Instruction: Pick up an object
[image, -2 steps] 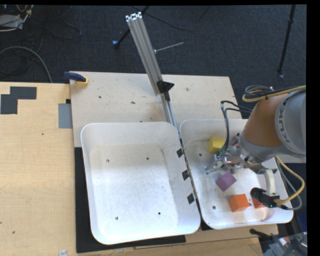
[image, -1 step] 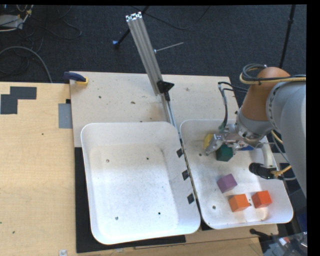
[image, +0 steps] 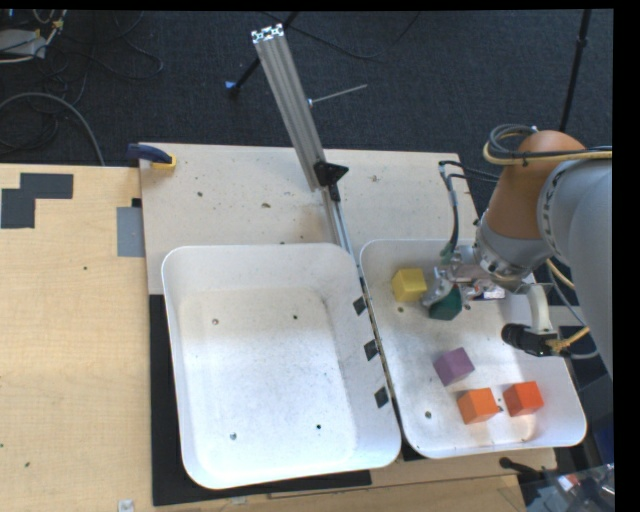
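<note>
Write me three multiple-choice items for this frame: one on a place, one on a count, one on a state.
1. Where does the yellow block lie?
A. In the left bin
B. In the right bin, near its far left corner
C. On the bench outside both bins

2. How many blocks lie in the right bin, leaving aside the dark green thing at the claw?
A. Two
B. Six
C. Four

3. How is the arm posed?
A. Reaching down into the right bin
B. Over the left bin
C. Raised clear of the bench

Answers:
1 B: the block sits inside the right bin's rim.
2 C: yellow, purple, orange and red-orange.
3 A: its claw is low beside the yellow block.
</note>
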